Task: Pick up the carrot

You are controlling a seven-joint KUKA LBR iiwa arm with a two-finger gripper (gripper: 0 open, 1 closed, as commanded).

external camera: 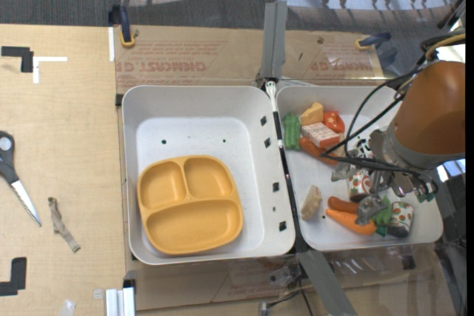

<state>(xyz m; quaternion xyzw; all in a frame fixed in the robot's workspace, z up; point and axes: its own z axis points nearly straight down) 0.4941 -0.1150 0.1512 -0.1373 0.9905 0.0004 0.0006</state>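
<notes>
Orange carrot [348,221] lies lengthwise, tip pointing left.

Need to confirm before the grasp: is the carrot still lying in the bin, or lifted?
Lying in the right bin. The carrot rests flat on its floor, with the gripper right at its leafy end.

The light wooden counter [59,159] carries 2 shallow white bins side by side, the left bin [133,159] and the right bin [311,233], touching along a shared edge. Left of them, scissors [15,181] and a small strip [63,226] lie on the counter.
</notes>
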